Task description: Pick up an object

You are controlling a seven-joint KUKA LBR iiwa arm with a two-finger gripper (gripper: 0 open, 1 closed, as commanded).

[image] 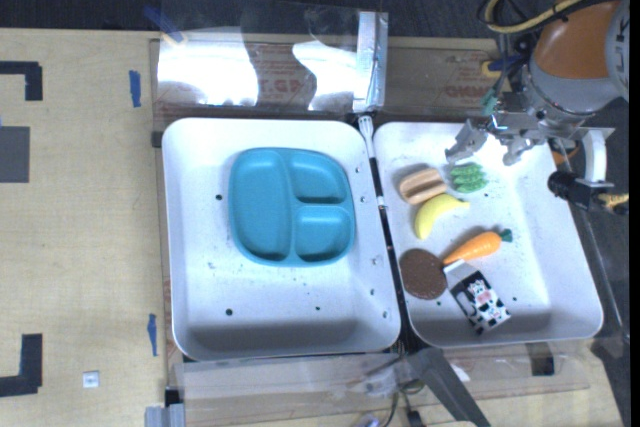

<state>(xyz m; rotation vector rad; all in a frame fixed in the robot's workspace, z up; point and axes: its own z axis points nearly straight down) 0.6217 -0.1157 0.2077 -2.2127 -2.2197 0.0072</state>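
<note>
The arm (585, 35) reached in over the back of the right bin (560, 245), and its gripper (492, 143) hung with the jaws spread apart and nothing between them, just above and to the right of the green leafy toy (467, 178). That toy looked the likeliest target, lying near the bin's rear beside the hot dog bun (421, 183), with the banana (436, 212) just in front of both. To do the step well, I judged the jaws would need to come down squarely over the green piece, straddling it with one finger on each side, and low enough to catch its body and not skim the top; the bun sat close on its left, so the nearer finger risked nudging or pinching that as well. Choosing a less crowded piece, such as the carrot (473, 247), might have been easier. By count, the right bin held six things: one green toy, one bun, one banana, one carrot, one brown round disc (424, 273), and one small black-and-white cow-patterned carton (481, 300). The left bin (200, 245) held one blue divided plate (292, 205). There were two bins on the counter (70, 215).
</note>
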